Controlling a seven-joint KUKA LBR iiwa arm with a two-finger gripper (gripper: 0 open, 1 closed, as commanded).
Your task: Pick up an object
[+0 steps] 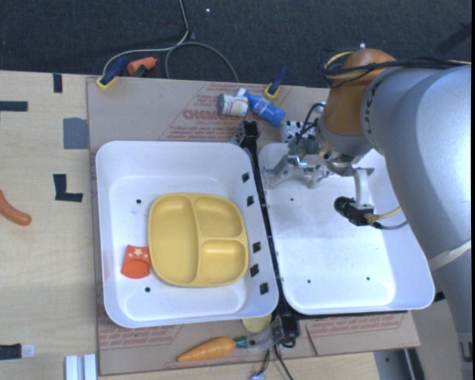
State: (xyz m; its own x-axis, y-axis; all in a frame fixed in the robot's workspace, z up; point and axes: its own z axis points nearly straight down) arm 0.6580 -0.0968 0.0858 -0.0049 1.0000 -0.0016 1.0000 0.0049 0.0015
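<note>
Wooden table (39, 291) carries two white bins, the left one (111, 165) holding a yellow plate (196, 238) and an orange cup (136, 262) at its left edge, likely targets, while the hand (301, 165), its grip unreadable, sits low over the right bin's (340, 283) far edge.

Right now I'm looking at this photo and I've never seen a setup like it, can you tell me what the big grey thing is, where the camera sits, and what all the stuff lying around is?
The big grey thing is a robot arm with an orange band near its wrist, reaching in from the right. One camera looks down on the bench at a slant. Two shallow white bins sit side by side. The left bin holds a yellow divided plate and a small orange cup. The arm's end effector is over the far end of the right bin; I can't tell if it grips anything. Outside the bins lie a toy carrot at the near edge, a sausage far left, and a blue and white bottle behind.
</note>
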